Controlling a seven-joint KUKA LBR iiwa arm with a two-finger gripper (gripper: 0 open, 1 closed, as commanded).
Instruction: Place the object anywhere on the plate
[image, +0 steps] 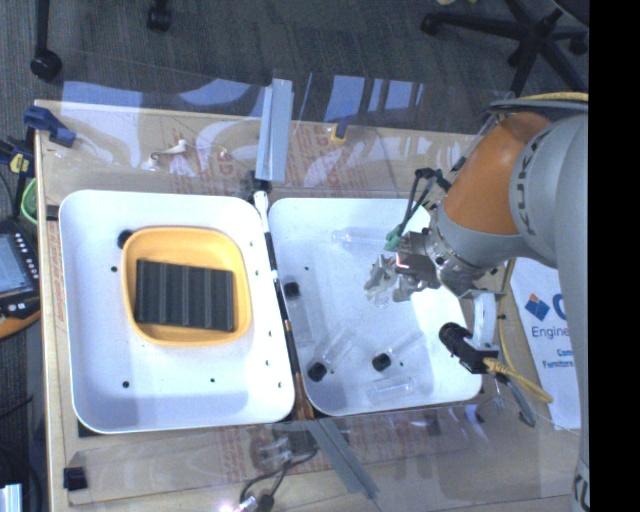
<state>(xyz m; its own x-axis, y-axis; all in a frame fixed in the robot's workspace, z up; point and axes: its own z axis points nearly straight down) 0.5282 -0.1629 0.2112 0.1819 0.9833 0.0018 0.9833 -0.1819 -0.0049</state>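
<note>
Right of centre in the frame, low inside the right bin (300, 225): the gripper (392, 278), a pale, glinting blur around its tip. Cannot tell how far open, nor whether anything is held.

Likely the task's thing: one of the clear plastic pieces (336, 349) scattered over that bin's floor, lower centre of the frame, well apart from the plate. Hard to say which one, at this sharpness.

Judged as handling: very light, thin-walled, stiff but easily crushed, smooth and slippery, prone to skate or roll on the glossy white floor. Best taken across the narrow middle of the body, squarely, with a modest squeeze. Poor contrast against white, so easy to miss.

Also on that floor: three small black knobs (317, 371), dull, rounded and compact.

Centre left of the frame, in the left bin (80, 300): the plate (185, 237), yellow, a matte rounded rectangle with a raised rim. Inside it, a dark ribbed panel (186, 295) of parallel ridges, an uneven seat for a round clear piece.
</note>
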